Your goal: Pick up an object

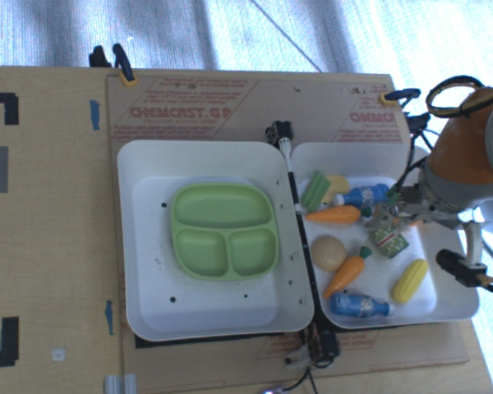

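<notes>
Nearest me I see a blue bottle [359, 304] and yellow corn [410, 280] in the right bin [452, 306]; then a carrot [346, 272]; my gripper [388, 218] sits just above a small green carton [389, 240]; grip I cannot tell; left bin [140, 245] holds a green tray [224, 230]

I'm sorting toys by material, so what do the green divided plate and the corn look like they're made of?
The green divided plate looks like moulded plastic with a matte finish: one even colour, soft rounded ridges between its three sections. The corn looks like glossy plastic, uniformly yellow and smooth, though foam or rubber can't be ruled out.
</notes>
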You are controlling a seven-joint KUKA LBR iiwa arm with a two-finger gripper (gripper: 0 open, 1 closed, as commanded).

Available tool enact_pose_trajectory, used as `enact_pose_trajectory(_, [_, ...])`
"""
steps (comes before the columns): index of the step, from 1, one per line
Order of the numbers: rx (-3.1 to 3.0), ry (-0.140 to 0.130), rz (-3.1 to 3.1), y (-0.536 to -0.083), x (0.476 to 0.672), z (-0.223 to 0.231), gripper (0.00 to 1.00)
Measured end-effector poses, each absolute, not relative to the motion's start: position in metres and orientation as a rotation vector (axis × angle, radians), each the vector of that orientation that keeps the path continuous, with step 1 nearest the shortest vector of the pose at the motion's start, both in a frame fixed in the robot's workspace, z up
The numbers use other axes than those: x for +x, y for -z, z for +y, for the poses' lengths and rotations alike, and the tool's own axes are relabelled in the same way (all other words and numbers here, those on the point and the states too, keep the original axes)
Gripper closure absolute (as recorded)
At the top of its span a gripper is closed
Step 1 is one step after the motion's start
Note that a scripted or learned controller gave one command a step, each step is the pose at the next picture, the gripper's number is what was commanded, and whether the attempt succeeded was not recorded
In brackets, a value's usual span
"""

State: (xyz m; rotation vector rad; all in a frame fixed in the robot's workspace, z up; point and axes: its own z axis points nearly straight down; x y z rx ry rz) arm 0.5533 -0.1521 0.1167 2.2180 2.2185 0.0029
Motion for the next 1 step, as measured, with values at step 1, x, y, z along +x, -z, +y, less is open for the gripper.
enact_pose_trajectory(1, [2.218,-0.003,2.224,-0.2064,0.5572,-0.0614,1.00])
